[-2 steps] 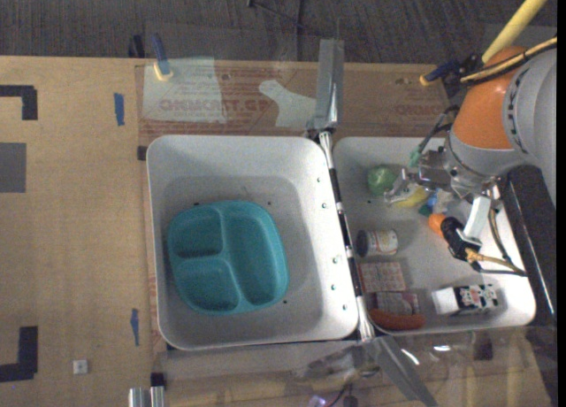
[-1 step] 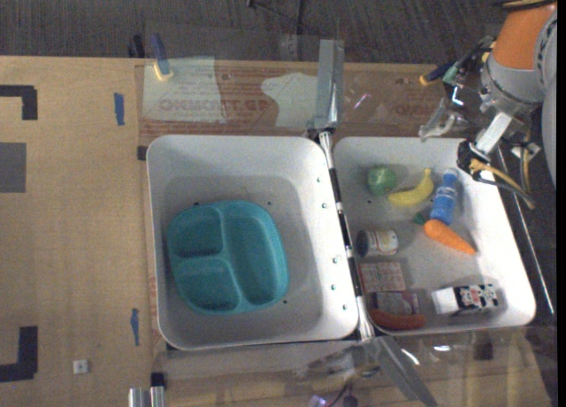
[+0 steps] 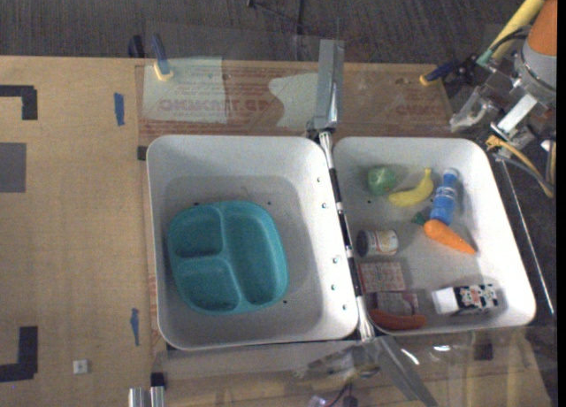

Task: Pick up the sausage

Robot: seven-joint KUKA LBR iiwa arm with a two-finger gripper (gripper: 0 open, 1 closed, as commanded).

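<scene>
The sausage (image 3: 397,318) lies at the near edge of the right bin (image 3: 508,246), just beside the dividing rim, touching what looks like a small card (image 3: 384,274). The gripper (image 3: 495,113) hangs beyond the bin's far right corner, well apart; its jaw state cannot be told. A teal divided plate (image 3: 226,255) sits in the left bin (image 3: 177,175).

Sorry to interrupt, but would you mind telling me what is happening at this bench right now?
A robot arm is set up to pick a sausage out of the right bin. The sausage lies at that bin's near edge, beside a milk carton. The gripper hovers above the bin's far right corner, well away from the sausage and touching nothing. The left bin holds a teal tray.
</scene>
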